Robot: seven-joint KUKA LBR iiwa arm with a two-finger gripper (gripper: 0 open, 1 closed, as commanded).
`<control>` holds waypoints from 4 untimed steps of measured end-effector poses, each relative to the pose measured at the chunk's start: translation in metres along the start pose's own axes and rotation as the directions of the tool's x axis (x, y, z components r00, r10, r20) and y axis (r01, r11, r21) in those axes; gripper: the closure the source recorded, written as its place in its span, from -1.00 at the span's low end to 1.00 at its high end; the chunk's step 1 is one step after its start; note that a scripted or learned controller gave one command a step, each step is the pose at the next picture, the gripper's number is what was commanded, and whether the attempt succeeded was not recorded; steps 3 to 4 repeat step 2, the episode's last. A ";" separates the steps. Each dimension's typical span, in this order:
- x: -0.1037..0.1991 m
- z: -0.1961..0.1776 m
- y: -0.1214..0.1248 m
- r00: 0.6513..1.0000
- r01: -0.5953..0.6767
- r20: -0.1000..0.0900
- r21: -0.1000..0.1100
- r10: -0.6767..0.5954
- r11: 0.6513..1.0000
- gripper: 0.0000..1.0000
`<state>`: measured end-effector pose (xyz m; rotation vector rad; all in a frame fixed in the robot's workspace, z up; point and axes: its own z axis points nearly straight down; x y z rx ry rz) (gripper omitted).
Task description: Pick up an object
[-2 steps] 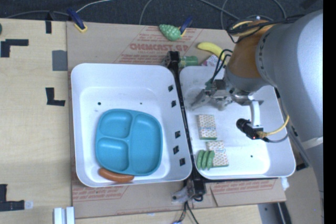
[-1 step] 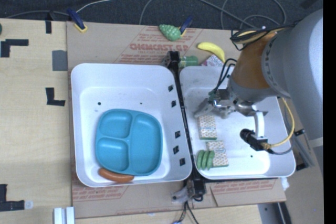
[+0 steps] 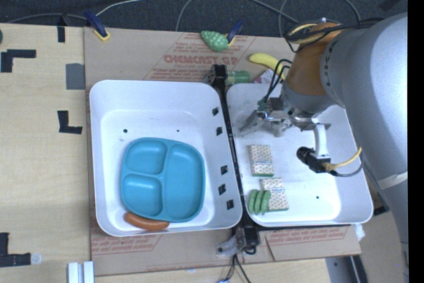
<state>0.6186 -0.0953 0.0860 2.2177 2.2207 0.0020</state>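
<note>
My gripper (image 3: 262, 126) hangs over the upper part of the right bin (image 3: 344, 209), its metal fingers spread open with nothing between them. Below it on the bin floor lie a small patterned packet (image 3: 261, 160), a second packet (image 3: 273, 194) and a green pod-shaped toy (image 3: 257, 201) touching that second packet. In the left bin (image 3: 106, 109) sit a blue divided plate (image 3: 162, 179) and an orange sausage-shaped toy (image 3: 146, 222) at the plate's front edge.
A yellow banana (image 3: 264, 61) and a green toy (image 3: 214, 40) lie on the cardboard behind the bins. The grey arm (image 3: 371, 89) covers the right bin's far right side. Cables loop across the dark floor at the back.
</note>
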 end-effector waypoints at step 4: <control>-0.001 -0.010 -0.051 1.000 -0.001 0.002 -0.002 0.001 1.000 1.00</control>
